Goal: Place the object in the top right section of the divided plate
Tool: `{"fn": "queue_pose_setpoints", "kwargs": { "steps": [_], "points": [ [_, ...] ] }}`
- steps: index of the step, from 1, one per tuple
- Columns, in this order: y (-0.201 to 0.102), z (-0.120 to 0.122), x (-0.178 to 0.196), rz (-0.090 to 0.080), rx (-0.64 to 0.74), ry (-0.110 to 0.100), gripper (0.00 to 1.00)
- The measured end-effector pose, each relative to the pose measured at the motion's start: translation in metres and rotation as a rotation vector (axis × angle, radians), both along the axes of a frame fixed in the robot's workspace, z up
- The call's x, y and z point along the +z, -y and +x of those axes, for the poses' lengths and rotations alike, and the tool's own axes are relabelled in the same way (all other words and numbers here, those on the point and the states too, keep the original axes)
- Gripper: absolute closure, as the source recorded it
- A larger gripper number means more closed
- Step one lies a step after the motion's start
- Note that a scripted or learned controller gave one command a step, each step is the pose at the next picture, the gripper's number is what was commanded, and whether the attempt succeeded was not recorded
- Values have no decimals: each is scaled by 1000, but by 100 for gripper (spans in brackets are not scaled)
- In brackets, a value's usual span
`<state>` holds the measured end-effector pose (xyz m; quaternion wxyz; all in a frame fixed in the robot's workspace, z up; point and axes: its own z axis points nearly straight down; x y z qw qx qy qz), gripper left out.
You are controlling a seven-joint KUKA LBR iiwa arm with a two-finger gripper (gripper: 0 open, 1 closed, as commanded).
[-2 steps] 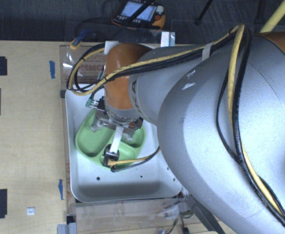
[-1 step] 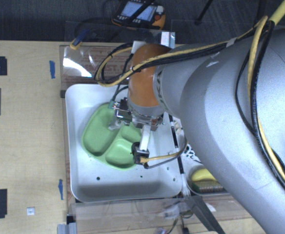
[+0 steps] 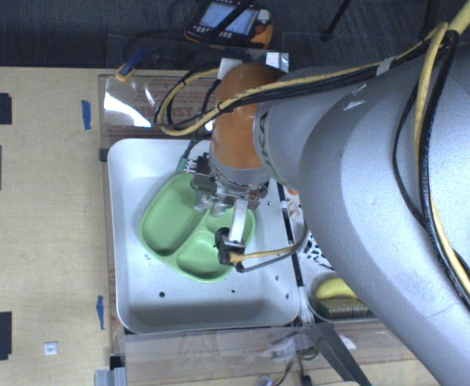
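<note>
my gripper (image 3: 223,215) hangs over the green divided plate (image 3: 166,223); i cannot tell its state, nor see the object to judge its handling.

Right side of green divided plate (image 3: 164,222) and right bin (image 3: 331,292) behind grey arm (image 3: 380,183).

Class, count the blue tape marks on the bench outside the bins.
2: one blue tape mark left of the bin's top corner, another beside its bottom-left corner. The arm may hide others.
</note>
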<state>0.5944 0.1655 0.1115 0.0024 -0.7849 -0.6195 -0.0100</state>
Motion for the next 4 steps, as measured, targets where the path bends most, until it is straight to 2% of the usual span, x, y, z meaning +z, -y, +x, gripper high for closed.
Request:
{"fn": "queue_pose_setpoints", "kwargs": {
  "steps": [1,2,3,4],
  "points": [
    [-60,-42,32,-16,69,-12,100],
    [-60,-42,32,-16,68,-13,0],
    [-61,-41,42,-15,67,-12,100],
    [-27,-105,64,-15,-103,-19,100]
  ]
}}
